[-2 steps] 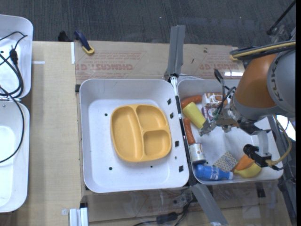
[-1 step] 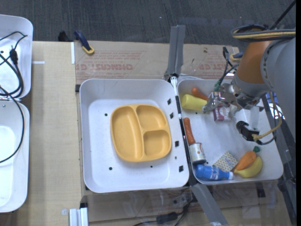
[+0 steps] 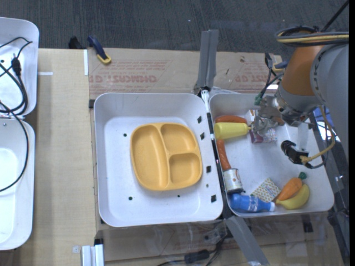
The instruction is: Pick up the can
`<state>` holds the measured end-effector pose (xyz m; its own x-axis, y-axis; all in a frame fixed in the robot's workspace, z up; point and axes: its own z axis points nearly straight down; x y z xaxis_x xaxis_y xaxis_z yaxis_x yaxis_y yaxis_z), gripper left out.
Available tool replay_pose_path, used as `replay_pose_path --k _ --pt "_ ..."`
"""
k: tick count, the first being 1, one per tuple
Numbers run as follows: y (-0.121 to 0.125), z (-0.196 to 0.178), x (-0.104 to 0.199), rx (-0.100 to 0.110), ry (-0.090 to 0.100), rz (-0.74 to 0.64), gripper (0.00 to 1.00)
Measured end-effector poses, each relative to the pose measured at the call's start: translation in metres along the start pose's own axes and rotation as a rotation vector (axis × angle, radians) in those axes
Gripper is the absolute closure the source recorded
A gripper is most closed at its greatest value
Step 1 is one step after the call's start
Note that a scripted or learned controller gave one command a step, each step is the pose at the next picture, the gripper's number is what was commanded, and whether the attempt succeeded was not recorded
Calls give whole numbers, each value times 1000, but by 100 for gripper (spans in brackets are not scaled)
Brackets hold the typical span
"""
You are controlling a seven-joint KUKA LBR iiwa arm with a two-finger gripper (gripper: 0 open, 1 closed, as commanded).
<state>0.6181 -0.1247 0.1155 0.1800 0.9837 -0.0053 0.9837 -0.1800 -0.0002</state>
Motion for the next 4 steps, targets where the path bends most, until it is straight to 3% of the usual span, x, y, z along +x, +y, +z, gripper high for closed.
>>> replay_pose_path --k 1,2,3,4 --pt "33 14 5 44 3 -16 100" --pt "33 -108 47 -1 3 66 100" --pt "33 -106 47 2 3 67 0" --pt "42 -12 12 -9 5 152 0"
